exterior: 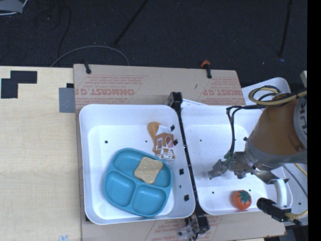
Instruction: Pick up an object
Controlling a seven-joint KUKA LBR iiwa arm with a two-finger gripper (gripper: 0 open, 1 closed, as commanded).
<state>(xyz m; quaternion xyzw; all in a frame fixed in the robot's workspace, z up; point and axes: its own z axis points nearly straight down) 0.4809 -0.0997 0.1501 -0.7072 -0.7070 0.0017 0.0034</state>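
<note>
Gripper low over right bin; can't tell whether it's parted or closed, too small and dark. Orange ball lies near it, apart. Left bin holds blue divided plate, tan piece on it, patterned packet beside.

Arm: broad orange band, grey casing just beyond it. Black cable runs alongside. Gripper: grey metal, apparently angular; fine detail unclear at this resolution.
</note>
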